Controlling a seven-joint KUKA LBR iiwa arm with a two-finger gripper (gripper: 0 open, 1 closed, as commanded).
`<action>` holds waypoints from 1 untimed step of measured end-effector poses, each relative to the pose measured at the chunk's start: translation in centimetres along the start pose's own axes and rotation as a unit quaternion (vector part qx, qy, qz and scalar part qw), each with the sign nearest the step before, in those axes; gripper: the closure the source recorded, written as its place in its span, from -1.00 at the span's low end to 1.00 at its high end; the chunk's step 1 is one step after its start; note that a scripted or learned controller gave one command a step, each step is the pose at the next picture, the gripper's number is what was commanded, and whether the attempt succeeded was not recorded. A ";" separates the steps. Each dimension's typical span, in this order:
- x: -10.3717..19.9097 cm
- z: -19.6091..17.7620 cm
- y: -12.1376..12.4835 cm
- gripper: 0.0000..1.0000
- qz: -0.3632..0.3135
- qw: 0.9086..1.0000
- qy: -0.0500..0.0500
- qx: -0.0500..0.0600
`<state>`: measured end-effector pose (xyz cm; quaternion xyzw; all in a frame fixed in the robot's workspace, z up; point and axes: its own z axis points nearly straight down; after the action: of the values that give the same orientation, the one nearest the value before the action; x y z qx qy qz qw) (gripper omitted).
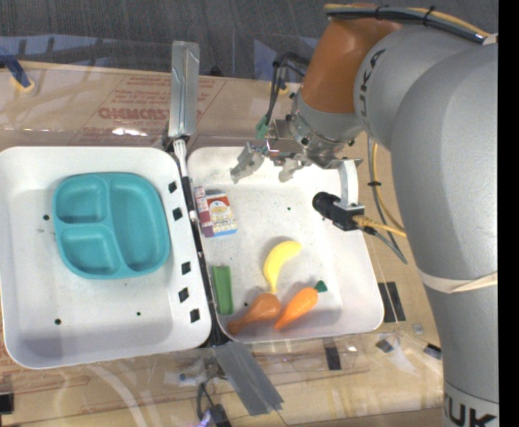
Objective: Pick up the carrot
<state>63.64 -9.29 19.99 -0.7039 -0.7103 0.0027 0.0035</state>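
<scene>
The carrot (298, 304), orange with a small green top, lies near the front edge of the right bin (352, 265). It rests beside another orange, pear-shaped item (255, 312). My gripper (264, 165) hangs over the back of the right bin, well away from the carrot. Its two grey fingers (244, 164) are spread apart with nothing between them.
In the right bin there are also a yellow banana (279, 261), a green block (222, 289) along the left wall and a small red and white carton (214, 212). The left bin (28, 274) holds a teal divided tray (110, 223). The arm's big grey body fills the right side.
</scene>
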 end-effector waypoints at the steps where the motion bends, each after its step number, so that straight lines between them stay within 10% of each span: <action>1: -4.3 -2.3 -4.7 -1.00 0.052 0.999 0.000 0.000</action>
<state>59.04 -13.62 22.34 -0.7402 -0.6724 0.0031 0.0031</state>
